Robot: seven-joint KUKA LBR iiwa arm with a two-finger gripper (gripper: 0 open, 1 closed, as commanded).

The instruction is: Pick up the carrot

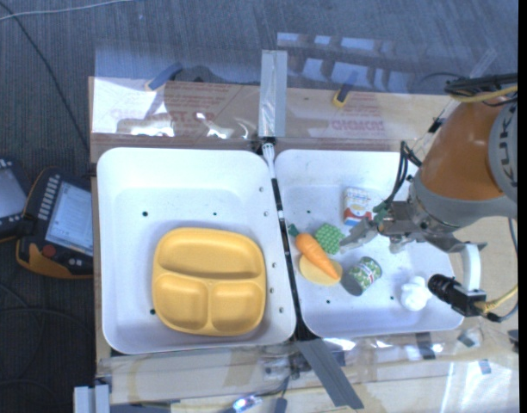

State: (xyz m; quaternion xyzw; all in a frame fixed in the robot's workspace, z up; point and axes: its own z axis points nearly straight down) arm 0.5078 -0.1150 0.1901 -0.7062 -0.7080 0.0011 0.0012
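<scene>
The carrot [319, 255] lies unlifted on the floor of the right-hand bin [291, 231], near that bin's left wall and roughly midway between its far and near edges, its green top pointing toward the far-left corner and its orange body slanting toward the near edge; it rests across a flat yellow disc [313, 270] and touches a green knobbly toy [329, 236] at its far side; the pick, by this view, has not yet been made, and everything from closing on the carrot to raising it remains to be done; the gripper [360, 228] hangs low over the middle of the same bin, its fingers apart and nothing between them, their tips aimed toward the left wall; the carrot sits just beside those tips, on the side of the left wall and a little nearer the near edge, close but apart; a small green-labelled can [362, 274] lies near the near edge, a white carton [357, 203] toward the far edge; a yellow divided tray [210, 280] sits in the left-hand bin [126, 179].
</scene>
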